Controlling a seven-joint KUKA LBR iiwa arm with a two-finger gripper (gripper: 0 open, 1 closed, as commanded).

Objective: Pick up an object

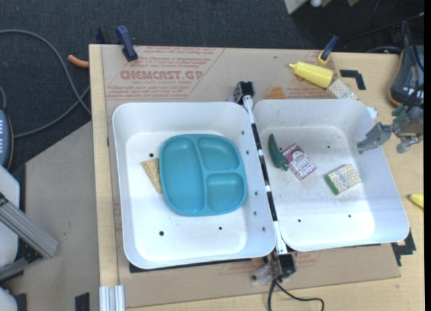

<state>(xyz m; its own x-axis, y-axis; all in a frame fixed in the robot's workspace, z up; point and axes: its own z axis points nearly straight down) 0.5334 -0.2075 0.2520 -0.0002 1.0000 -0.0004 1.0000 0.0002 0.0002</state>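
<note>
A wooden-topped table (202, 77) printed with red lettering carries two shallow white plastic bins side by side. The left bin (131, 235) holds a teal plastic plate with three compartments (202, 174), lying flat near the middle. A tan square cracker-like piece (152, 171) pokes out from under the plate's left edge, touching it.

The right bin (384, 225) holds three small things in its upper half. A dark green curved object (276, 153) lies near the bin's left wall. Just beside it, to the right, lies a small flat packet with a red and white pattern (298, 161), tilted; the two look to be touching or nearly so. Further right, apart from these, a small flat packet with a green edge and pale speckled face (343, 179) lies tilted on the bin floor.

The grey metal pincer (374, 139) comes in from the right, over the right bin's upper right rim, above and to the right of the green-edged packet. Nothing sits between its fingers; how wide they stand I cannot tell.

Beyond the bins, a yellow plastic bottle-shaped toy (312, 73) lies on the table near the back edge, and blue clamps (126, 42) grip the table's far edge.
</note>
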